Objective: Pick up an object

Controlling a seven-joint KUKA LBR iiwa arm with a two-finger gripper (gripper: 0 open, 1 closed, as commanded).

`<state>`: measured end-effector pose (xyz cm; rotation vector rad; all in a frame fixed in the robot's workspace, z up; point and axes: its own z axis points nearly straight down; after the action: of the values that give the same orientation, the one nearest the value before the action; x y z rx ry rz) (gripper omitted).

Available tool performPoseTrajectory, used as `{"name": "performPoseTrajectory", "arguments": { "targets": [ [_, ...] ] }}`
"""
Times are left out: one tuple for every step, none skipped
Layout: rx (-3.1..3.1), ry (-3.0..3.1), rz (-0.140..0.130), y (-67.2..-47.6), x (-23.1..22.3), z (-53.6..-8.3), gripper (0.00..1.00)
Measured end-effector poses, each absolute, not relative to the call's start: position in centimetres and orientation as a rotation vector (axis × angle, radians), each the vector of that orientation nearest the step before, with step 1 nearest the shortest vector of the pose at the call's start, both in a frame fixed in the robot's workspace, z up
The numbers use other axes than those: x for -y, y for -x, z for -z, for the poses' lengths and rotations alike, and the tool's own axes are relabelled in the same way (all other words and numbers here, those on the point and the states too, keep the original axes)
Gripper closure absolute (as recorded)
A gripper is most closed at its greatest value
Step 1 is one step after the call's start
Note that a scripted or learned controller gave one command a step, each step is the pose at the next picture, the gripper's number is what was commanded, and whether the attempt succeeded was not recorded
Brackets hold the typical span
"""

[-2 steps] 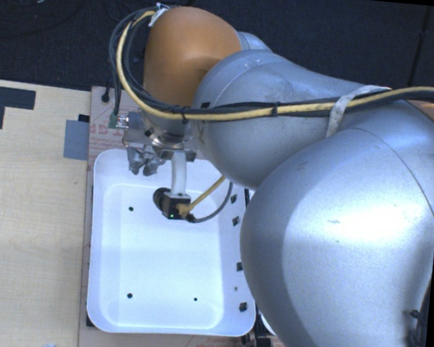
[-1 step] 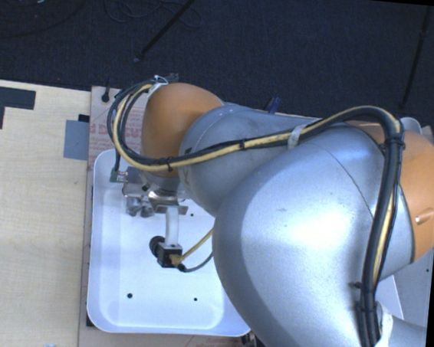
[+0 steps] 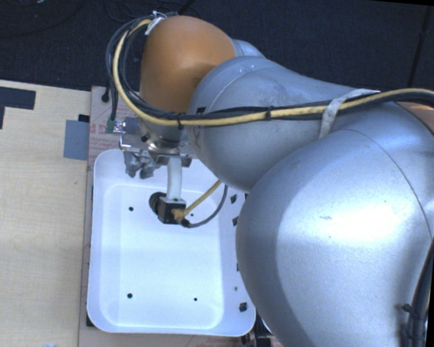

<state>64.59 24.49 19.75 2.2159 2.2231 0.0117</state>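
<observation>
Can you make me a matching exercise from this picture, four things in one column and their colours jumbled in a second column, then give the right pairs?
Things:
1. bin
2. dome above the wrist
3. cable along the arm
4. big arm link

Colours:
A. yellow
B. silver-grey
C. white
D. orange

Right pairs: 1-C, 2-D, 3-A, 4-B
</observation>
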Motion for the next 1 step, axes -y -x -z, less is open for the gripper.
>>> {"name": "performPoseTrajectory", "arguments": {
  "targets": [
    [-2.218,-2.226,0.007,-64.38,-18.47,-21.24,1.0]
  ]
}}
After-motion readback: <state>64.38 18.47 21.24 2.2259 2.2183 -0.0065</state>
